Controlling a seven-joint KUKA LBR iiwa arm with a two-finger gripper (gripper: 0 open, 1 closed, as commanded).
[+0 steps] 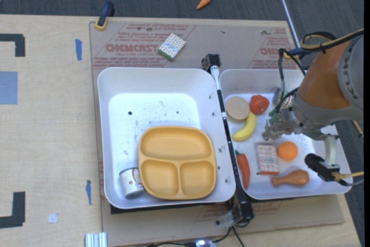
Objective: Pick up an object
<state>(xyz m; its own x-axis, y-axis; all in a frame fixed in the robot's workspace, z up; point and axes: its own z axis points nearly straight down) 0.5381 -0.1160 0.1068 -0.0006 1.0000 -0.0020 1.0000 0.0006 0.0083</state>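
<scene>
At lower left of centre you see a yellow divided plate (177, 161) and a small can (131, 181) in the left bin (113, 85). In the right bin (341, 154), a banana (245, 127), tomato (259, 104), orange (287, 151) and drumstick (291, 179) lie near the gripper (274, 128); you cannot tell how its fingers are set.

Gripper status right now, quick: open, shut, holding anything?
Gripper: cannot tell. It hangs over the right bin, beside the orange and above the packet; nothing visibly held.
</scene>
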